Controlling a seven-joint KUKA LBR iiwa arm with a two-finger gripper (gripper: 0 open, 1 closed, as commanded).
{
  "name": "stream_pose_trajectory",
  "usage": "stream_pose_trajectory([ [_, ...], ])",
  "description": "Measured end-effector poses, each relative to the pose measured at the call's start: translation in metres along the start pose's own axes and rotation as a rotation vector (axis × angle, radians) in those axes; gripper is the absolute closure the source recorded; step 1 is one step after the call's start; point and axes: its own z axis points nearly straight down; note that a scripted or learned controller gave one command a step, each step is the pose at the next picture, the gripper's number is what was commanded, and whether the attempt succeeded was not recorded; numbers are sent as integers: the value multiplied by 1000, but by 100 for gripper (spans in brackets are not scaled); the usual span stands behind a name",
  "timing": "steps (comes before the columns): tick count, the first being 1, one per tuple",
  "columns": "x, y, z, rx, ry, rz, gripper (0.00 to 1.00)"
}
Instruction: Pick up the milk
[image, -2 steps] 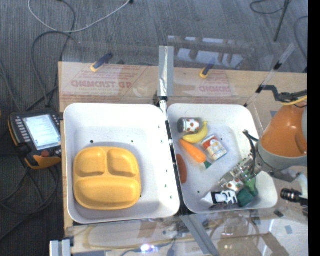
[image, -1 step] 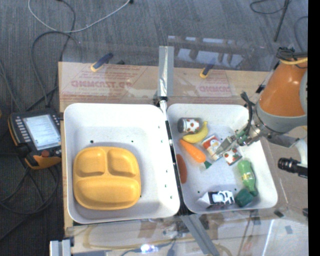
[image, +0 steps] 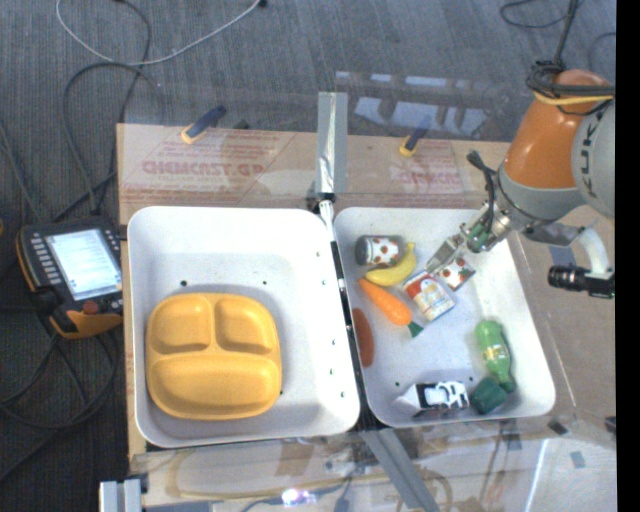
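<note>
A small black-and-white cow-patterned carton, which I take for the milk (image: 442, 396), lies on its side at the front of the right bin (image: 530, 330). My gripper (image: 452, 255) hangs over the back of that bin, far from this carton. It is just above a white carton with red and green print (image: 433, 295) that lies tilted in the bin's middle. Nothing shows held in the gripper.
In the right bin lie a can (image: 380, 249), a banana (image: 395, 268), a carrot (image: 386, 301), a brown sausage (image: 365, 336), a green bottle (image: 492, 347) and a dark green item (image: 490, 396). The left bin (image: 180, 225) holds a yellow divided tray (image: 213, 355).
</note>
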Motion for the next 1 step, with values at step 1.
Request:
stream_pose_trajectory([
  [1,0,0,0,0,-1,0,0],
])
